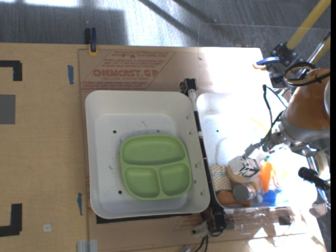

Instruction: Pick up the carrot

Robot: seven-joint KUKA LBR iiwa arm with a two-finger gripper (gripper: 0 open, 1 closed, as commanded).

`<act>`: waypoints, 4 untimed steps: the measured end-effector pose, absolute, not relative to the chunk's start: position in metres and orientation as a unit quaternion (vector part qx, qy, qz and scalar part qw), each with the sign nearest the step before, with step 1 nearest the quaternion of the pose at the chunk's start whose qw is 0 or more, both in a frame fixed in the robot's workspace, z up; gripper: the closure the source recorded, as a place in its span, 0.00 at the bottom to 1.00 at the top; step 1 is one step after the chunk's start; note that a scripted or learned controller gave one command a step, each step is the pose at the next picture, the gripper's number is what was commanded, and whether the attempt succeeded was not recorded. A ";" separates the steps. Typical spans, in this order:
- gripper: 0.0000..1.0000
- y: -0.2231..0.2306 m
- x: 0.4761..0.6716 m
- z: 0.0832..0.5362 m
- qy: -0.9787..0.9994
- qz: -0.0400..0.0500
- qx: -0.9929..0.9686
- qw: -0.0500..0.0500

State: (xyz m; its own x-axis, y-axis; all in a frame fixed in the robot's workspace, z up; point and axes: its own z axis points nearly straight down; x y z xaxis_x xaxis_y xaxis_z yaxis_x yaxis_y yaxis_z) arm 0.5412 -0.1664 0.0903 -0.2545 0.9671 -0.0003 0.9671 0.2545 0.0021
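Orange carrot (266, 176) in right bin (210, 114), upright, long axis near vertical

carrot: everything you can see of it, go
The carrot is a small orange piece, smooth and plastic-looking, standing roughly up-down in the picture in the right bin, among a clutter of items at its near end. A blue item sits at its lower end, a white patterned one to its left. Glare washes out the rest.

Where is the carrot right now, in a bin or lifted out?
In the right bin: the carrot lies among other items there.
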 end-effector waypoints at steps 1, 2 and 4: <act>0.00 -0.152 0.491 0.090 0.870 0.003 0.492 0.009; 1.00 -0.154 0.495 0.102 0.869 0.003 0.494 0.018; 1.00 -0.192 0.486 0.117 0.896 0.002 0.444 0.001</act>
